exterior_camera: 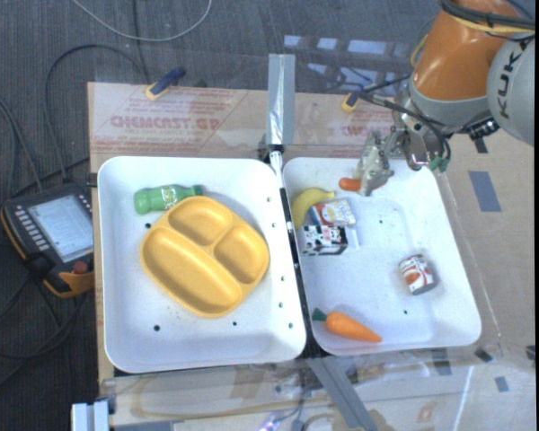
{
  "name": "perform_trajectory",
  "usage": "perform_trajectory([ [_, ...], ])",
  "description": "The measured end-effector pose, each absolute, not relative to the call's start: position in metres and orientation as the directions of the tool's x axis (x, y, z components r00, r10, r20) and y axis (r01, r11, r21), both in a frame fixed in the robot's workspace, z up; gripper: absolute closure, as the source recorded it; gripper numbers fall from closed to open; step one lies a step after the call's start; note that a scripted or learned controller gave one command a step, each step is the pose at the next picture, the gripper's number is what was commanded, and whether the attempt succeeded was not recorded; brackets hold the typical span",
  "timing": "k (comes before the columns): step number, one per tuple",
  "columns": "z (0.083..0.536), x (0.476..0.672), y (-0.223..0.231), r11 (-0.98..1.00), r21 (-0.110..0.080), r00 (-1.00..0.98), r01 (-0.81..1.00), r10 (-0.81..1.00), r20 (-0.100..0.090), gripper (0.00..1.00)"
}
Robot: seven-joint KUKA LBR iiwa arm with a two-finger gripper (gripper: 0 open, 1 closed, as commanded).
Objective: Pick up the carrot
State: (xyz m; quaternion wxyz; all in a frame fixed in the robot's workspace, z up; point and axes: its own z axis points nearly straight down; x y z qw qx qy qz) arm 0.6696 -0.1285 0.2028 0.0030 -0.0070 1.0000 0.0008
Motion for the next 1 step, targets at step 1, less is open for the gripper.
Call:
perform_trajectory([
  [1,0.1847,0.6692,-0.0613,0.96,0.002,-0.96,-0.28,-0.28,-0.004,1.0],
])
